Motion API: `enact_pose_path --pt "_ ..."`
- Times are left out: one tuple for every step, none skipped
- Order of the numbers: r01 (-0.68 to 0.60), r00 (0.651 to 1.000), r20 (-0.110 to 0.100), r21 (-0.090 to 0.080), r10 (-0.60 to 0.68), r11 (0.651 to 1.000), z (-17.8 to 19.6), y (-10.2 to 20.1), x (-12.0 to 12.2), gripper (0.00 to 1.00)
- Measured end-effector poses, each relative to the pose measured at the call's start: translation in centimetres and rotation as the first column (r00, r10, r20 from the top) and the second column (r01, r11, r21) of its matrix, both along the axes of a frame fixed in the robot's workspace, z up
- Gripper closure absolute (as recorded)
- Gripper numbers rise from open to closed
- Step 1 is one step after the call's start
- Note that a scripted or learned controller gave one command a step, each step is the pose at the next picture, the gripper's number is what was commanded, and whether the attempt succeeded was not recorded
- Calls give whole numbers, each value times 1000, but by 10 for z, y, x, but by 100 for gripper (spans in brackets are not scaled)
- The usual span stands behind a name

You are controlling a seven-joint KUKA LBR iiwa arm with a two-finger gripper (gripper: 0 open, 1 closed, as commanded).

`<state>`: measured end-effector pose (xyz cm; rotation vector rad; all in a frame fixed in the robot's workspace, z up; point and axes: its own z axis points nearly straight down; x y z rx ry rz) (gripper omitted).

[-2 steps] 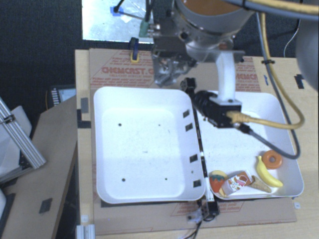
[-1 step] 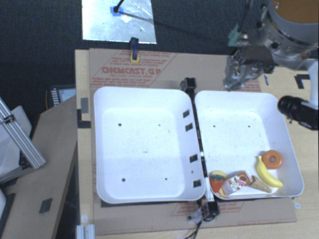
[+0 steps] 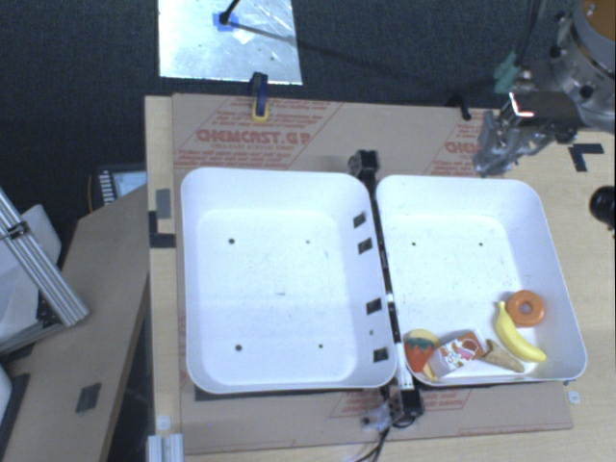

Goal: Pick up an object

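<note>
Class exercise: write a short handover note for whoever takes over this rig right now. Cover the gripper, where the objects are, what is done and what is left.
Gripper: above the far edge of the right bin, holding nothing visible.
Objects: banana, orange ring, small packet and a red-orange toy clustered in the right bin's near corner.
Done: no pick yet.
Left: move to the cluster, grasp one object, lift.

Dark carpet (image 3: 77,56) covers the floor around a pale wooden worktop (image 3: 125,277). A shiny metal sheet (image 3: 229,25) lies on the carpet beyond it. A brown printed board (image 3: 289,128) covers the worktop, and aluminium rails (image 3: 34,263) lean at the left.
</note>
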<state>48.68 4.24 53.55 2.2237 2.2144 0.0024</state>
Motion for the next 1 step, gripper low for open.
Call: enact_pose_path --pt "4 1000 0 -1 -4 1000 -13 -91 0 100"
